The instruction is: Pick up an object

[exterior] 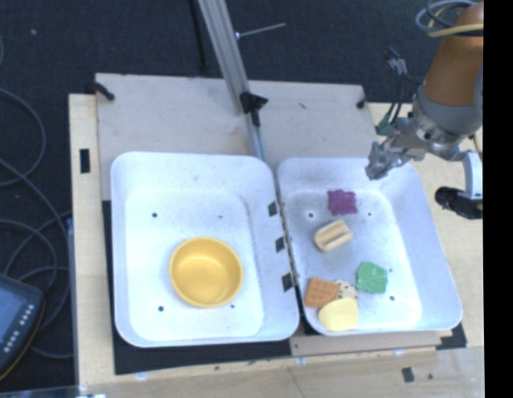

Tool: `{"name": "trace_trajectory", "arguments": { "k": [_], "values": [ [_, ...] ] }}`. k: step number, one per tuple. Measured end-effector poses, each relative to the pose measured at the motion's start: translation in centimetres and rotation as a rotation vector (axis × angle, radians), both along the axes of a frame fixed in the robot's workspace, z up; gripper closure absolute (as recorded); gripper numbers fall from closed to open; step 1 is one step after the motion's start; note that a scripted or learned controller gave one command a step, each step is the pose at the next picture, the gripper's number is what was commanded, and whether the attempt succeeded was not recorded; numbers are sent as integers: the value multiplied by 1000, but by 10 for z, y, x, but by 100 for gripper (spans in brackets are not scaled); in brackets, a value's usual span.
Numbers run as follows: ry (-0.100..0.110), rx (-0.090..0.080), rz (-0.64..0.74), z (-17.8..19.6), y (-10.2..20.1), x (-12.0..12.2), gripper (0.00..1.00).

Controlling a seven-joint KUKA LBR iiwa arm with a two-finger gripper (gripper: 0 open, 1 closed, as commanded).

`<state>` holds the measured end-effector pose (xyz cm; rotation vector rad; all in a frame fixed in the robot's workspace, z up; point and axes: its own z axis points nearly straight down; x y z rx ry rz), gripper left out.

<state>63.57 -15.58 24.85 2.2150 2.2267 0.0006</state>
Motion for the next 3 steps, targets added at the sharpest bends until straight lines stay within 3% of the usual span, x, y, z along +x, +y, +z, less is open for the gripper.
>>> {"name": "trace_trajectory", "arguments": {
  "k": [3],
  "values": [
    [1,1,2,-4,148,-8,100]
  ]
}}
